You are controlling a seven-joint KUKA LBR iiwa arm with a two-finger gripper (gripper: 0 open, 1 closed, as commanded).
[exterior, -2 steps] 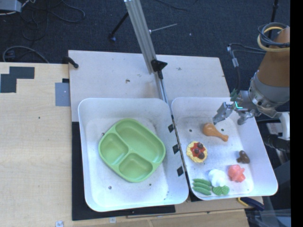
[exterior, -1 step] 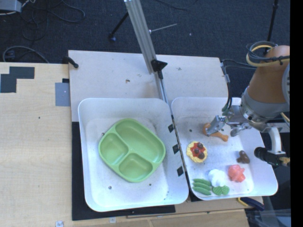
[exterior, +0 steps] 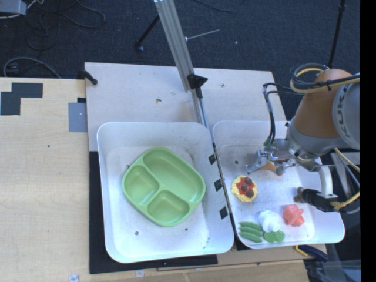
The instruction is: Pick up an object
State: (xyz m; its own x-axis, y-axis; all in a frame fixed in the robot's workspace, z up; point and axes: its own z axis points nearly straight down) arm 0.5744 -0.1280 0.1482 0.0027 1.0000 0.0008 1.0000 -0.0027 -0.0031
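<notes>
In the right bin [exterior: 235, 135], my gripper [exterior: 269, 161] hangs low over the middle of the floor, reaching in from the right. A small orange object [exterior: 268, 166] shows right beneath it, partly hidden by the gripper. A yellow tart with red and dark berries [exterior: 244, 188] lies just to the front left of the gripper. Nearer the front edge are a red toy [exterior: 293, 215], a white and green vegetable [exterior: 270, 222] and green pea pods [exterior: 251, 231].
The left bin [exterior: 111, 157] holds a green divided plate [exterior: 163, 185]. A metal bar [exterior: 179, 46] slants from the back down to the divider between the bins. Black cables [exterior: 317, 200] hang by the right bin's right rim.
</notes>
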